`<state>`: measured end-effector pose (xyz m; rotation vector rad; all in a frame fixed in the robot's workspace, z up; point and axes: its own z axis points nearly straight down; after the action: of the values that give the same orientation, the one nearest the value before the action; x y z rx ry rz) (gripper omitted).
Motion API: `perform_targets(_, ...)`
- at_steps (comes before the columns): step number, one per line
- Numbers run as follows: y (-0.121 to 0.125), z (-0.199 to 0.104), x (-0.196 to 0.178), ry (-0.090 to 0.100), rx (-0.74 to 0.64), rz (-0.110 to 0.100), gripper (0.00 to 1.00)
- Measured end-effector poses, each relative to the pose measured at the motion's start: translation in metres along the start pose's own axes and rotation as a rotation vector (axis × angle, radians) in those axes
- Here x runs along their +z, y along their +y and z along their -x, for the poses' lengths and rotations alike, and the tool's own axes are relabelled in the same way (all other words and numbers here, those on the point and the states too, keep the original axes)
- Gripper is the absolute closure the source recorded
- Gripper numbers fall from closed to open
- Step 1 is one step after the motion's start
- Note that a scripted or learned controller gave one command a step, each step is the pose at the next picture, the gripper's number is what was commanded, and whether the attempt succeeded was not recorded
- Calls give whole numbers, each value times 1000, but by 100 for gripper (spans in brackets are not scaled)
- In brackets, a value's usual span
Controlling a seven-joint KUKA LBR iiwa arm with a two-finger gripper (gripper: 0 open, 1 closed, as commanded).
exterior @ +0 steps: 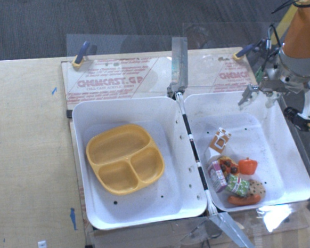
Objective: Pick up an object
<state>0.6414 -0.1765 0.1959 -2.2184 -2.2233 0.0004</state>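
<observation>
My gripper (258, 97) hangs above the far edge of the right bin (284, 137), its two fingers spread open with nothing between them. Small items lie clustered at the near left of that bin: an orange-and-white carton (220, 140), a red-orange toy pepper (247, 166), a purple packet (218, 176), a green piece (237, 185), a brown cookie (256, 187) and a red sausage-like piece (244, 199). The gripper is well back and to the right of them, touching none.
The left bin (86, 126) holds a yellow divided plate (124, 158). A metal divider (180, 65) rises between the bins at the back. Clamps sit at the back corners. The right bin's far and right floor is bare.
</observation>
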Motion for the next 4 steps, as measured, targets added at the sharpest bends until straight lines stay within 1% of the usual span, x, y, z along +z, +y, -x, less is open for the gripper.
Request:
perform_targets(1,-24,-31,91,-2,-143,5,0)
perform_targets(2,-108,11,102,0,-231,0,0)
perform_targets(3,-160,-4,107,-2,-207,8,0)
perform_targets(4,-158,-3,96,-5,-205,15,100)
